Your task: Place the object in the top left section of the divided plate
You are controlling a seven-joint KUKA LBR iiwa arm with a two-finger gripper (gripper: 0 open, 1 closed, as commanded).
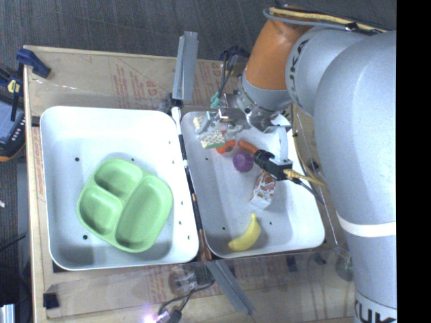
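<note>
In right bin point(306, 231): claw point(217, 121) at far corner, over a patterned packet point(213, 138); spread or pressed together, cannot tell. Nearby lay purple item point(242, 161), orange piece point(237, 145), small carton point(263, 190), banana point(246, 235). In left bin point(60, 126): green divided plate point(125, 204).

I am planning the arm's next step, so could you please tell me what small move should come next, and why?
Probably a short descent onto an item: the gripper hovers over the cluster at the far end of the right bin, near a small packet, while the green divided plate in the left bin holds nothing.
</note>
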